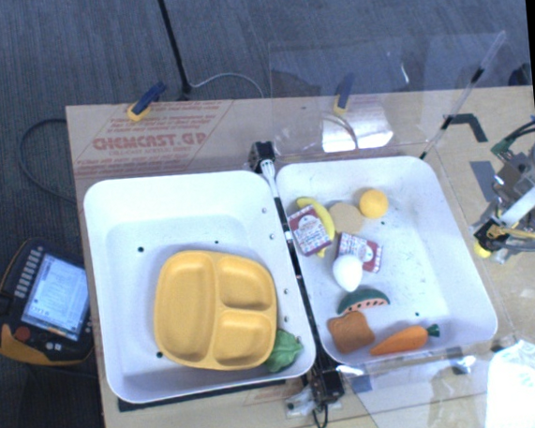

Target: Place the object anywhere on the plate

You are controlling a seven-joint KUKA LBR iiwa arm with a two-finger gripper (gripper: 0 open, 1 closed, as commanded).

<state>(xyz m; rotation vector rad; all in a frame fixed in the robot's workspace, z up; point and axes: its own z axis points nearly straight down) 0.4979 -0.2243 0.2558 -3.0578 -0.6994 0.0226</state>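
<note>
Behind the left bin (108, 214), the board (152, 139) reads "CHEMCAST GP", seemingly; pincer state: cannot tell.

Bright, even light from overhead washes both white bins (108, 224) nearly flat, with only soft shadows along their inner walls. A glare patch shines on the clear sheet (354, 134) behind them. The whole view is slightly soft and grainy.

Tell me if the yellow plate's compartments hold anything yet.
Empty. The yellow plate shows bare yellow in all three compartments; the green leaf lies beside its rim, on the bin floor.
</note>
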